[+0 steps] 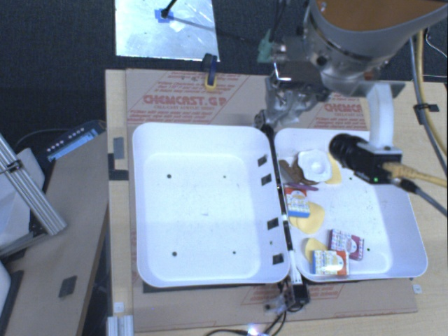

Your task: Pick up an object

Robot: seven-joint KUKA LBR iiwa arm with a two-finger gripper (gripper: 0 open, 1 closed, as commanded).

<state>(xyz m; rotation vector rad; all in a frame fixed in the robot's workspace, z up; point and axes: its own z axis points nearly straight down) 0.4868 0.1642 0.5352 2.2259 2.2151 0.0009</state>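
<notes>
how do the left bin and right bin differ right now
The left bin shows bare white floor with a few dark specks; the right bin holds small packets and yellow pieces. The gripper hangs near the right bin's far corner, away from the left bin's middle. Both are shallow, white, rounded.

Small objects all lie in the right bin point(392, 257), clustered along its left side. A white fried-egg toy point(313, 165) sits topmost, with a brown piece point(291, 173) just left of it and a pale yellow piece point(334, 171) at its right. Below, a small blue-and-red packet point(297, 203) rests against a flat yellow disc point(312, 218). Nearer the front edge, a red-and-white packet point(346, 243) lies tilted, beside an orange-and-green packet point(330, 262) overlapping another yellow disc point(312, 246).
</notes>
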